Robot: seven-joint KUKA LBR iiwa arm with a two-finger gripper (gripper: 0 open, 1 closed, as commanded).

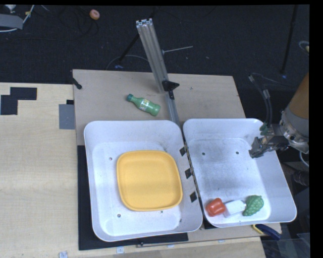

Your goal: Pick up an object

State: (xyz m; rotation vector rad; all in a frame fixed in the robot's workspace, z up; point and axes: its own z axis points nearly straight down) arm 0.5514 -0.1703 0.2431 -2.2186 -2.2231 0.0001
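Nearest the camera, front corner of the right bin (272,176): three small objects in a row, touching or nearly so – one red-orange pepper-like piece (215,206), one white block (234,207), one green bumpy piece (253,205). These are the pick candidates; all three lie on the bin floor, none lifted.

Left bin (98,151): one yellow plate (149,180), square with rounded corners, flat, roughly centred. Nothing on it.

Two bins total, side by side, inner rims meeting along the middle with three small dark clips (187,173) on the seam.

Gripper (258,149) sits at the right bin's far-right rim, well apart from the three objects. It's dark and small in the view – cannot tell whether the fingers are wide or narrow, and I see nothing between them. Arm enters from the right; one orange band (303,98) visible above the wrist.

Beyond the bins, on the tan board (212,95): one green bottle (143,104) lying on its side, outside both bins. Just beside it, one aluminium strut (154,50) runs slanted from the bins' seam toward the far edge.

Farthest: dark floor with cables, and one small orange ball (94,14) near the top left.
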